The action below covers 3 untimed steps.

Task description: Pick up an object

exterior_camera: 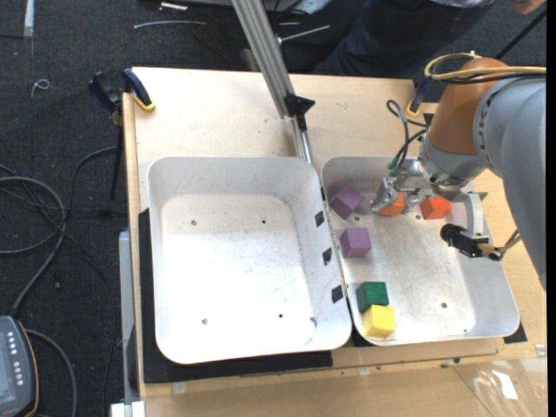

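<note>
The grey arm with its orange band (459,115) is seen reaching in from the right, and its two-finger metal pincer (388,200) is lowered into the upper part of the right-hand shallow white plastic bin (486,307). A small orange block (393,205) is seen right at the pincer's tips, touching or just under them; whether the fingers are open, closed or gripping it cannot be told, since the tips and the block overlap. A second orange block (434,207) lies just to the right of the pincer, partly under the wrist hardware. Two orange blocks are thus counted. Two purple cubes are counted as well: one purple cube (347,202) lies just to the left of the pincer, near the bin's left wall, and the other purple cube (354,242) lies below and to the left of the pincer. One dark green cube (373,294) is found well below the pincer, and one yellow cube (380,321) is set directly beneath the green one, touching it, near the bin's lower rim. Six blocks in all are counted in the right bin. The second shallow white plastic bin (174,181) is placed to the left of the pincer, its edge meeting the right bin's. Both bins are borne by a pale wooden bench (217,111).
</note>
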Each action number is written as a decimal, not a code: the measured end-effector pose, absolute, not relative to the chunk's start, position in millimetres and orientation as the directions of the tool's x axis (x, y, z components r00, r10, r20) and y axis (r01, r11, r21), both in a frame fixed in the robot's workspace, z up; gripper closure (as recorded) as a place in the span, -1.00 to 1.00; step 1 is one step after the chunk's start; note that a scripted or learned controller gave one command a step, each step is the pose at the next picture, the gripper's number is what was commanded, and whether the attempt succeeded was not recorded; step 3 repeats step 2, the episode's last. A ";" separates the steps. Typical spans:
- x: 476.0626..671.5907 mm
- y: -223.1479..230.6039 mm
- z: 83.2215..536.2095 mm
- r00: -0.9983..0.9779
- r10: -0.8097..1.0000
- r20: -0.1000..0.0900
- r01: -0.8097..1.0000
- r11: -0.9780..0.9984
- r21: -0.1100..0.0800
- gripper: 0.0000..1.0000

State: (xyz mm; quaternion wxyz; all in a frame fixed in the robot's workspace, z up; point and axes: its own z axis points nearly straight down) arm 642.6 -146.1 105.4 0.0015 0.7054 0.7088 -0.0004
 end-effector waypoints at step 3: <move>676.4 61.0 249.8 -0.010 1.000 0.004 1.000 0.010 0.003 1.00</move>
